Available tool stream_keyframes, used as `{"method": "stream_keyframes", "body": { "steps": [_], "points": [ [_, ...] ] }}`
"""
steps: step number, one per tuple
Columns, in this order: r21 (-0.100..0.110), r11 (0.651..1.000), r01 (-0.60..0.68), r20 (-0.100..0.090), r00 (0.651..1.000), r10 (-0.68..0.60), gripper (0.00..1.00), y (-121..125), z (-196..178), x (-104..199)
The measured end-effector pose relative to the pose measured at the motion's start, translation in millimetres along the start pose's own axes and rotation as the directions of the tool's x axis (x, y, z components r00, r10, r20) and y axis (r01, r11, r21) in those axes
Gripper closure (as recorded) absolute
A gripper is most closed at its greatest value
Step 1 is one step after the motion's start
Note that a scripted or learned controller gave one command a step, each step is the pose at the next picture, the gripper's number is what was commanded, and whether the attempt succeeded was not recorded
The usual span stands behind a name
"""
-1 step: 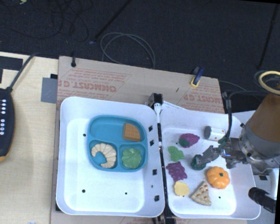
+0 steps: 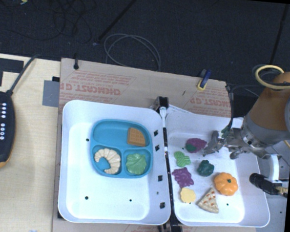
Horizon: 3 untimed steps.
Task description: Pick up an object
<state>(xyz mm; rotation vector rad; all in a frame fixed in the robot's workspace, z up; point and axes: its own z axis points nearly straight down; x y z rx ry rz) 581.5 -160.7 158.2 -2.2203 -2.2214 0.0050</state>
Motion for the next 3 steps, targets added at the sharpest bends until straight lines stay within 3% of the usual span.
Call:
{"method": "stream_keyframes", "body": {
  "steps": [1, 2, 3],
  "points": [
    [0.017, 1.0, 0.001, -0.009, 1.0, 0.0, 0.0, 61.8, 73.4, -11.0],
    [0.008, 1.0, -0.002, -0.006, 1.0, 0.002, 0.0, -20.1, 71.3, 29.2],
    [-0.003, 1.0, -0.007, -0.002, 1.0, 0.007, 1.0, -15.1, 59.2, 25.4]
  ]
}}
